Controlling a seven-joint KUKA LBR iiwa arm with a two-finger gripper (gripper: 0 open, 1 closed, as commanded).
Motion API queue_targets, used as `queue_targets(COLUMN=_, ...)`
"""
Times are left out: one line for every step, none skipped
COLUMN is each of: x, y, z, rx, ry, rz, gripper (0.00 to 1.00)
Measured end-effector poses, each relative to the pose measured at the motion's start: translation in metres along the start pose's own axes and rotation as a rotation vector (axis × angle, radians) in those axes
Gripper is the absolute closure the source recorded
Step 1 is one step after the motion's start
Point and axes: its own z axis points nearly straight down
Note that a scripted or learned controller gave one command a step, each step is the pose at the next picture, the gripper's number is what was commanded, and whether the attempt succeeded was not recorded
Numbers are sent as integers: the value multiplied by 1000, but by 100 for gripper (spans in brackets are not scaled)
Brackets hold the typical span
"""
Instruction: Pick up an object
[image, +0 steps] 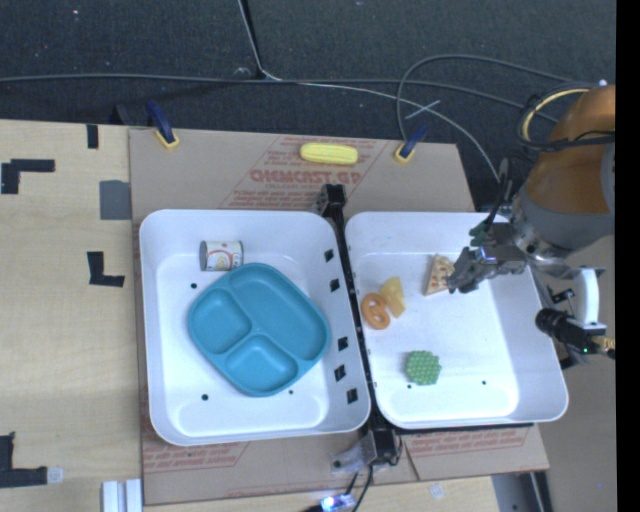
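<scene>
A wedge-shaped piece like a toy pizza slice (438, 273) lies in the right bin (500, 400), touching or just beside the tip of the gripper (466, 274), on the side away from the arm. It looks like the likeliest target, though that is a judgement. Whether the gripper is released or clenched I cannot tell; dark metal blurs together there and the slice is not plainly grasped.

Just past the slice sit a yellow toy piece (392, 295) and an orange ring (376, 311), touching each other. A green bumpy ball (423, 367) lies nearer the camera, apart from the gripper. Well beyond, in the left bin (160, 330), are a blue divided plate (258, 327) and a small can (221, 255).

The risk: the thin slice lies flat, so a closing grip may slide over it or nudge it toward the yellow piece.
</scene>
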Motion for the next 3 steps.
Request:
queue_targets(x=46, y=-2, z=11, rx=1, ry=-1, rz=0, gripper=100)
queue_targets(x=102, y=-1, z=2, rx=0, ry=0, rz=-2, gripper=100)
queue_targets(x=151, y=-4, z=-2, rx=1, ry=0, rz=-1, gripper=100)
